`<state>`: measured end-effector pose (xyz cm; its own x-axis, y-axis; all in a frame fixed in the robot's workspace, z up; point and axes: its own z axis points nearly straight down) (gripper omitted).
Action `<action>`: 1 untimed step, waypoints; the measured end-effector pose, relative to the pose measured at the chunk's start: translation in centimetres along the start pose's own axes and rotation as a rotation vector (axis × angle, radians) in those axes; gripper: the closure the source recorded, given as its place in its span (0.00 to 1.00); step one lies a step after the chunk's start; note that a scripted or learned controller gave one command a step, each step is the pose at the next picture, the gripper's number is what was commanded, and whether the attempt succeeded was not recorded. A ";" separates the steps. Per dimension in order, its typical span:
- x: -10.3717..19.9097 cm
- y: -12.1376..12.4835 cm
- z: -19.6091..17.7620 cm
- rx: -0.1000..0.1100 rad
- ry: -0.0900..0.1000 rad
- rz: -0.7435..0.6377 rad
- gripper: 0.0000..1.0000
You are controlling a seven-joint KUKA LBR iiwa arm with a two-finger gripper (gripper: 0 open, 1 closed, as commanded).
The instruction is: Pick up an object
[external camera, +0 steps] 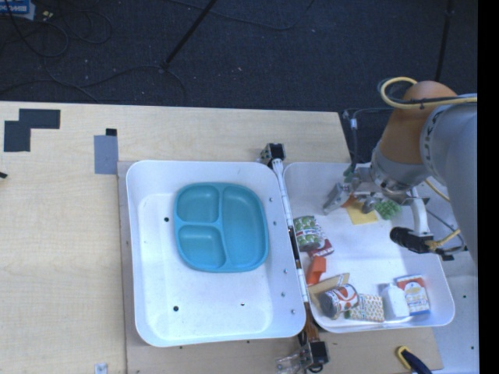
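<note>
Nearest, a small striped can (337, 300) lies against the right white bin's (444, 306) front rim; farther back, the gripper (348, 195) hovers, fingers spread, holding nothing.

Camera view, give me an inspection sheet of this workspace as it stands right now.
Surface: wooden bench bearing two white bins.
Job's things: right bin holds small packages, a can, a yellow piece.
Clutter: teal divided plate in the left bin.
Grippers: tool over the right bin's far end; grip state unclear.
Cables: yellow loop on the arm; dark cables on the floor.
Surroundings: dark carpet beyond the bench.
</note>
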<state>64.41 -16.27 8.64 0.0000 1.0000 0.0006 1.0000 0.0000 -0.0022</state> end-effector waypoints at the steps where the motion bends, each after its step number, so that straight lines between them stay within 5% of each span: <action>1: -0.7 0.0 0.0 0.000 0.000 0.000 0.00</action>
<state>64.41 -16.93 8.63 0.0004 1.0000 0.0005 1.0000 -0.0004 -0.0020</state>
